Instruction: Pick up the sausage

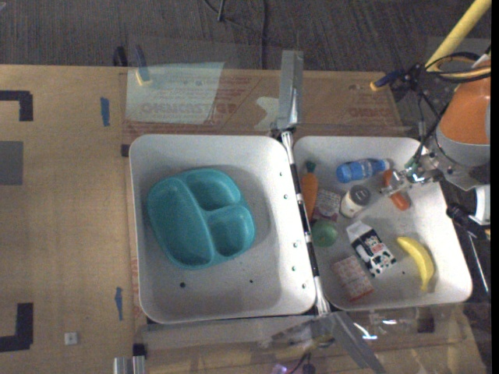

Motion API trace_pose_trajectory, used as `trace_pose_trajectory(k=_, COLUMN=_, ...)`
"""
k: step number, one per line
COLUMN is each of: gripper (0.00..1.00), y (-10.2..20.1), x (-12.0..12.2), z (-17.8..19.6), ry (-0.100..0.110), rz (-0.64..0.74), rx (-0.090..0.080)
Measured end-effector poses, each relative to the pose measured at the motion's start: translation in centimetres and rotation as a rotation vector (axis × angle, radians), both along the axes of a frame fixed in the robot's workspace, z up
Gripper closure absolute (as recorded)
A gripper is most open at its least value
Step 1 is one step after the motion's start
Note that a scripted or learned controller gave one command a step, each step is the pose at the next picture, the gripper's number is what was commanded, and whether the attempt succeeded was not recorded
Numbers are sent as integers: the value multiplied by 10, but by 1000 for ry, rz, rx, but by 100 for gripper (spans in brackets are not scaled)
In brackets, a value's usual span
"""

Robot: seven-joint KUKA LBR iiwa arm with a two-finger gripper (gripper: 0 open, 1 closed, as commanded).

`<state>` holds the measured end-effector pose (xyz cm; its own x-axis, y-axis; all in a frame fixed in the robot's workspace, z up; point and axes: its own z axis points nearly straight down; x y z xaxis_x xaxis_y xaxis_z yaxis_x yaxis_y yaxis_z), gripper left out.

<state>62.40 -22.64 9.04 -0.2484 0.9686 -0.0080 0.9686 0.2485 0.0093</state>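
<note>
Rightward, metal pincer (pixel 407 175) (grip state unclear), beside stubby orange sausage (pixel 399 200), smooth white bin (pixel 460 275).

1. Left bin (pixel 148 209): contains a teal divided plate (pixel 201 216), tilted, with three compartments.
2. Right bin (pixel 456 275): contains loose items.
3. Carrot (pixel 309 193): against the right bin's left wall.
4. Green round fruit (pixel 324 233): just below the carrot.
5. Blue-labelled bottle (pixel 363 168): lying flat near the far wall.
6. Cow-print carton (pixel 372 252): centre.
7. Banana (pixel 419 261): right of the carton.
</note>
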Motion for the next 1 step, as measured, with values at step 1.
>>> trace_pose_trajectory(k=1, gripper=100, y=64, x=36, z=126, ry=6, rz=64, rx=3)
